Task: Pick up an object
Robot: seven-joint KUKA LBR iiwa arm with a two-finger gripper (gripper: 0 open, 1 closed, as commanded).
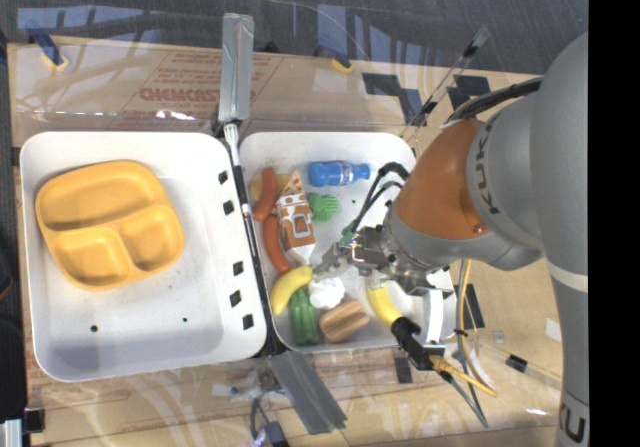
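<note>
Because the toys in the right bin (262,150) lie packed against one another, the main risk is that the claw (352,253) catches two things at once or pushes one aside without lifting any. The claw sits low over the bin's middle, just beside a white round piece (326,292), a yellow banana (289,287) and a brown bun-like piece (344,320); whether it is clenched or released cannot be told from this view. A second yellow piece (382,304) lies partly under the wrist, so a descent could pin it. Farther off lie a blue bottle (336,174), an orange sausage (275,244) and a small house-shaped card (295,217). Nothing is seen held. The left bin (60,355) carries a yellow tray (108,223), well apart from the action.
</note>
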